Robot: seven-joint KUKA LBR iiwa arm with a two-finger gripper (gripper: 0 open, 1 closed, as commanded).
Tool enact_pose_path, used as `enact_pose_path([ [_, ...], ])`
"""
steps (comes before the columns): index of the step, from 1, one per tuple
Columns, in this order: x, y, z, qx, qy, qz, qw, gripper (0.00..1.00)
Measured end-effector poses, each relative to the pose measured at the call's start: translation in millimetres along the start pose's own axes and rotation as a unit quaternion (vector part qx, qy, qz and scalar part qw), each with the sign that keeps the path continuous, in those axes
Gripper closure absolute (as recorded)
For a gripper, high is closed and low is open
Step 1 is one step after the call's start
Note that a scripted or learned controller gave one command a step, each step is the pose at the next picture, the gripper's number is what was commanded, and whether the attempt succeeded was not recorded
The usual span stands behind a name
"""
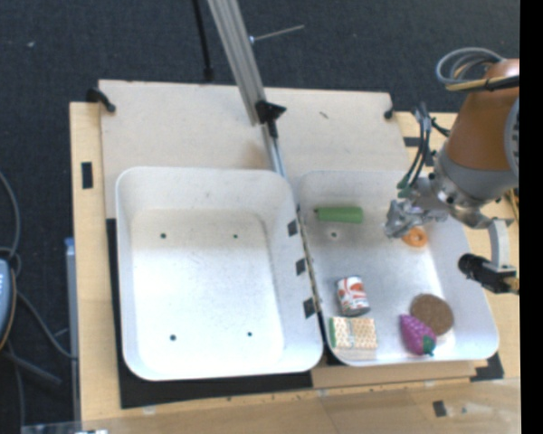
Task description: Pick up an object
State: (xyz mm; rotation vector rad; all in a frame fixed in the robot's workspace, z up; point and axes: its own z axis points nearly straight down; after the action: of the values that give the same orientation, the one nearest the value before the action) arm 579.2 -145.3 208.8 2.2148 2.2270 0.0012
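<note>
The right bin (475,328) holds several small objects. A green cylinder (338,213) lies near its back left. A small orange ring-like piece (416,237) sits just below my gripper (400,221), which hangs over the bin's back right part. A red and white can (351,295) stands near the bin's left wall, with a patterned square packet (355,334) in front of it. A purple grape bunch (417,332) and a brown round disc (432,313) lie at the front right.
The left bin (208,274) lies beside the right one. A slanted aluminium rail (240,52) rises from between the bins at the back. A black fitting (484,273) on the arm overhangs the right bin's right edge.
</note>
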Motion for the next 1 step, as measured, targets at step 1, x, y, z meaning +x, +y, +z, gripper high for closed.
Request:
enact_pose_path([
  [1, 51.7, -5.2, 1.8, 0.000, 0.000, 0.000, 1.0000, 1.00],
])
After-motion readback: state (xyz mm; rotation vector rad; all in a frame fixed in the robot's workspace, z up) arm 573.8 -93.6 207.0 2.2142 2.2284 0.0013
